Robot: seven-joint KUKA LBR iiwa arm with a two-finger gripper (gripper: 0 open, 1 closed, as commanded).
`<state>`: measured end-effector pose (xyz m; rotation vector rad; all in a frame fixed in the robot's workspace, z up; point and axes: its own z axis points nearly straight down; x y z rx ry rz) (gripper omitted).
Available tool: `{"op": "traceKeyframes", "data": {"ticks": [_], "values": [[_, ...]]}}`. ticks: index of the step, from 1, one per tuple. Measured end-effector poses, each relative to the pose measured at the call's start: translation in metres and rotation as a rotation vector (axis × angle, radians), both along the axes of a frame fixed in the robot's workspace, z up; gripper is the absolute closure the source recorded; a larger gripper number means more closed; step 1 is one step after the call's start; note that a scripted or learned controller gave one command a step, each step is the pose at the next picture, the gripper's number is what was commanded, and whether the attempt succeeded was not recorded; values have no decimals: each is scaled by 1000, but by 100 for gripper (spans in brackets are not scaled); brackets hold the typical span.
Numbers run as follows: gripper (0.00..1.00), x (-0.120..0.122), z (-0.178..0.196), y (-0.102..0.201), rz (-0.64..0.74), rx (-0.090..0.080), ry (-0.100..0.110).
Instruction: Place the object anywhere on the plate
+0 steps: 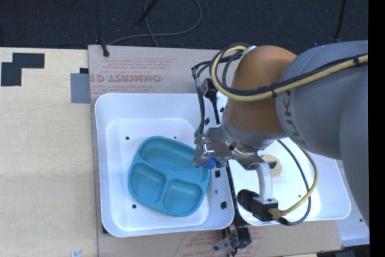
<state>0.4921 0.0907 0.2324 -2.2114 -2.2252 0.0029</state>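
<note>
Inside the left bin (114,129) lies a blue plate (165,183).

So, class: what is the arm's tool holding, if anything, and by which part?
Cannot be told. The tool hangs over the plate's right edge with something small and blue at its tip, but any hold is hidden.

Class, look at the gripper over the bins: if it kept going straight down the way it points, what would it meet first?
Most likely the right edge of the blue plate in the left bin, just below the gripper. Depth is hard to judge from this slanted view.
</note>
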Motion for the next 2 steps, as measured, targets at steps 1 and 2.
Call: {"op": "traceKeyframes", "data": {"ticks": [1, 2], "values": [[100, 2, -3, 44, -1, -1, 0], [0, 2, -3, 43, -4, -3, 1]]}}
